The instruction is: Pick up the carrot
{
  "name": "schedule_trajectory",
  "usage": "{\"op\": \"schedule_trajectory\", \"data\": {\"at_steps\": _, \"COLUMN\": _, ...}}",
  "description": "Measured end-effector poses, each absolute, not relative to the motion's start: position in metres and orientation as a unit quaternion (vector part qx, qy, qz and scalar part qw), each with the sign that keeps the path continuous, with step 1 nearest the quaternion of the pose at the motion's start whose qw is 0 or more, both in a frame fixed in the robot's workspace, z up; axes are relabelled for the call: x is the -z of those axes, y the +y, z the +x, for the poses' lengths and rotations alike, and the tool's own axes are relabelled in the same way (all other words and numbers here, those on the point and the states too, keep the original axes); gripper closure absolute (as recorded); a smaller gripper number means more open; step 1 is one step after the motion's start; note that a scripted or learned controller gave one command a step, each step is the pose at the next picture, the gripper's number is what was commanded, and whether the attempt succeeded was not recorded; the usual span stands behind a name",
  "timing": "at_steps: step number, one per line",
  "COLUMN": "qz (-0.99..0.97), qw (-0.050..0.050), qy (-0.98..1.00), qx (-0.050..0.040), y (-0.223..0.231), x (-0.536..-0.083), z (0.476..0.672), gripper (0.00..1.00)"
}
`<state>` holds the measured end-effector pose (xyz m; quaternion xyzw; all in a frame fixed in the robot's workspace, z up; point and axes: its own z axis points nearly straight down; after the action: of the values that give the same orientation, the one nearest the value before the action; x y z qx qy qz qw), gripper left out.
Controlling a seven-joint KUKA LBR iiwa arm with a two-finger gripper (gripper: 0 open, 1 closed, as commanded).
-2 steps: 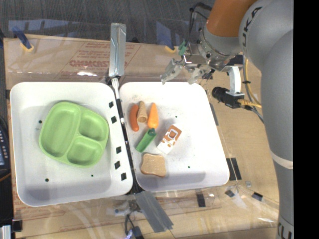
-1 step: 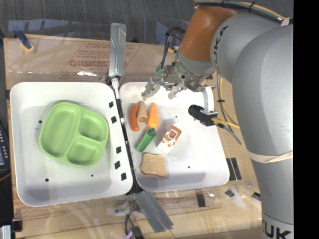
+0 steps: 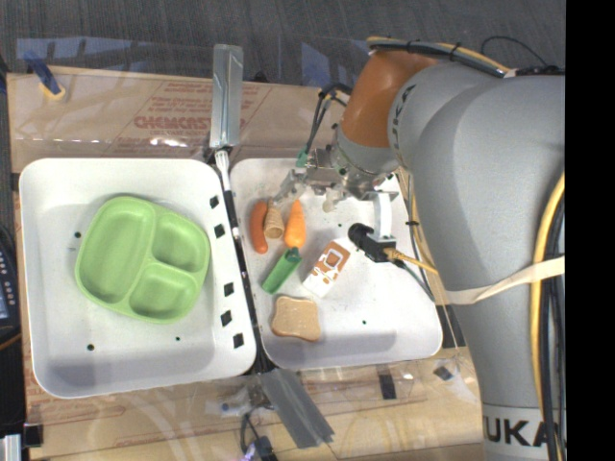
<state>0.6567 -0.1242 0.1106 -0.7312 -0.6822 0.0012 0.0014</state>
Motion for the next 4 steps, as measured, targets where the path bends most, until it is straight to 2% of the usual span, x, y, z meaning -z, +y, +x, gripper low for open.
{"op": "schedule_trajectory", "data": {"at_steps": 1, "qz": -0.73, "qw": 0.002, "qy": -0.684, "qx": -0.0017, "y": -0.124, "x": -0.12, "z": 0.657, "gripper": 1.0}}
{"op": "schedule_trajectory", "data": {"at_steps": 2, "qz": -0.706, "qw": 0.002, "qy": -0.708, "qx": -0.0018, "y": -0.105, "x": -0.091, "z": 0.557, "gripper": 1.0}}
{"op": "schedule_trajectory", "data": {"at_steps": 3, "qz": -0.707, "qw": 0.002, "qy": -0.707, "qx": -0.0017, "y": -0.106, "x": -0.091, "z": 0.557, "gripper": 0.0}}
{"op": "schedule_trajectory", "data": {"at_steps": 4, "qz": -0.595, "qw": -0.001, "qy": -0.804, "qx": -0.0004, "y": -0.099, "x": -0.092, "z": 0.622, "gripper": 0.0}}
